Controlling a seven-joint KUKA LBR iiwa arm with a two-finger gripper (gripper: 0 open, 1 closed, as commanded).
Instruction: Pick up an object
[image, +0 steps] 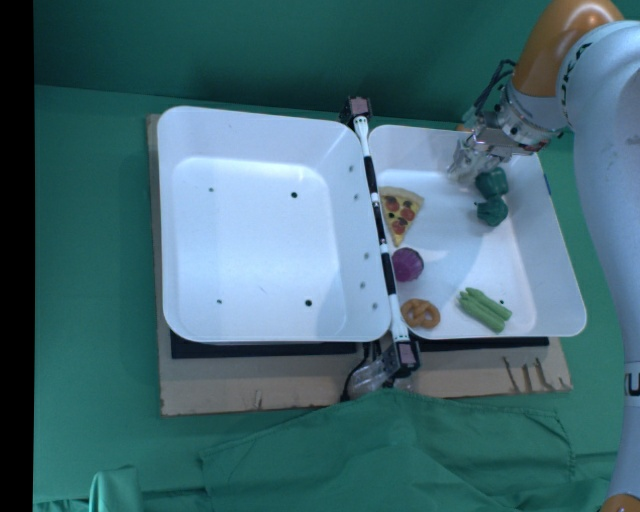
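Note:
The right bin holds several toy foods. A pizza slice lies near its left wall, with a purple round piece below it and a brown pretzel at the front left. A green bundle of stalks lies at the front. Two dark green pepper-like pieces sit close together at the back right. My gripper hangs over the bin's back part, just left of the upper green piece, and I see nothing held in it.
The left bin stands beside the right one, with a black-and-white divider bar between them. Both rest on a cardboard sheet. Green cloth is bunched at the front. My arm comes down along the right side.

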